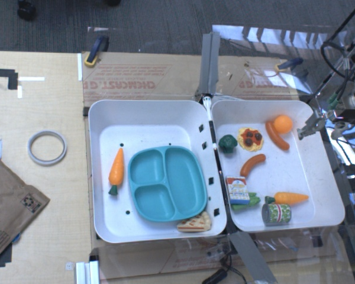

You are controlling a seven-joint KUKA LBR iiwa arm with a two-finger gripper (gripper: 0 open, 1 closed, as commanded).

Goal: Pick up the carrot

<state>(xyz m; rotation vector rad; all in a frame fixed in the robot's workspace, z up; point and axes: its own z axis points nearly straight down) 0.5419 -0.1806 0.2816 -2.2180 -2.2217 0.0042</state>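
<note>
Hovering at the right bin's (328,176) far-right rim, the gripper (306,129), grip unreadable from here, has the nearer carrot (291,198) toward the front, lying crosswise, tip pointing right.

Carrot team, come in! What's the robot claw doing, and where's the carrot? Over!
Gripper at right bin's far right edge, carrying nothing. Carrot in left bin, beside teal tray. Second carrot in right bin. Path clear.
</note>
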